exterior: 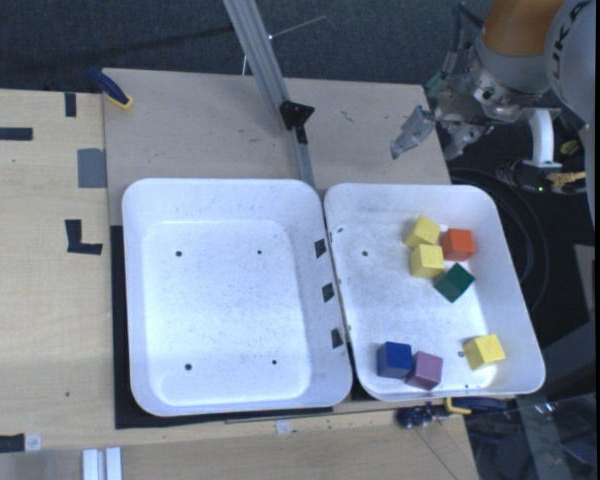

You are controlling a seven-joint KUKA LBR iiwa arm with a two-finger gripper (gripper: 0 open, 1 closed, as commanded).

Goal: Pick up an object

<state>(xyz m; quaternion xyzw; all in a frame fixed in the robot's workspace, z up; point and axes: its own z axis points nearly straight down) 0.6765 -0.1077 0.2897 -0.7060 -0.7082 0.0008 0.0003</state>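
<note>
Hovering above the bench beyond the far rim of the right bin, gripper carries nothing; whether its claw is parted or closed cannot be told, so no pick looks begun.

Right bin, contents: two yellow blocks touching, orange block and green block just beside them; near the front, blue block touching purple block, third yellow block apart.

Left bin: bare white floor.

Arm reaches in from right, hand hanging low, nothing between fingers.
</note>
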